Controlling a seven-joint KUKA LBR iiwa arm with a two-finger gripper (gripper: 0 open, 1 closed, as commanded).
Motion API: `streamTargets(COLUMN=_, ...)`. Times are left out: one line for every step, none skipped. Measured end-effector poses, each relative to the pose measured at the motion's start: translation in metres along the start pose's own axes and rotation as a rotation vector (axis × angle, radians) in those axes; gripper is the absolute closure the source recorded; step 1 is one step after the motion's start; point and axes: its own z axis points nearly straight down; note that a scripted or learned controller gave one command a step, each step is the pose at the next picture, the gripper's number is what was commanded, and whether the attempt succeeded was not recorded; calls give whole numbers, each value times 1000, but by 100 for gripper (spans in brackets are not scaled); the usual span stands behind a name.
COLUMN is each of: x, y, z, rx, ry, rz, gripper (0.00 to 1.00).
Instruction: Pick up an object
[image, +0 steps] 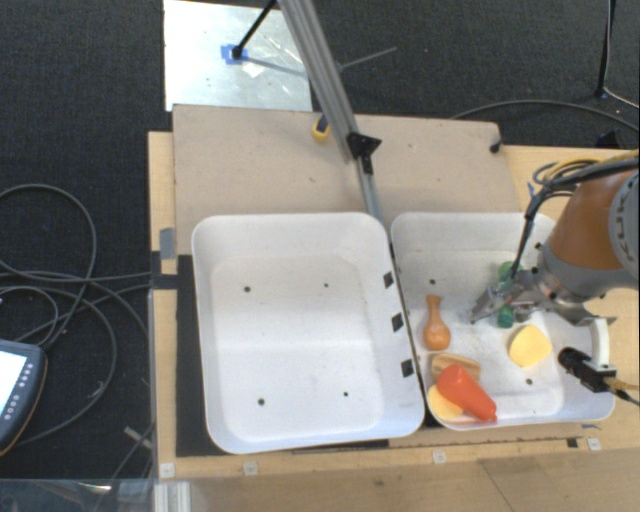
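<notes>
My gripper (489, 304) hangs low over the middle of the right bin (440, 235), at the end of the grey arm with its orange band (590, 230). A small green object (506, 318) lies right beside the gripper tip, partly hidden by it, and another green piece (505, 270) sits just behind. A yellow block (530, 346) rests to the gripper's front right. A tan pear-shaped object (436, 322) lies to its left. At the bin's front left corner a red object (468, 392) lies on a yellow one (441, 403), next to a tan slice (455, 362).
The left bin (215, 240) stands beside the right one, sharing a raised middle rim (398, 310). A grey pole (330, 80) slants over the back of the bench. Cables run along the arm and on the floor at left.
</notes>
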Motion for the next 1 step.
streamTargets(x=-1, y=1, z=-12, rx=-5, ry=-1, rz=0, gripper=100)
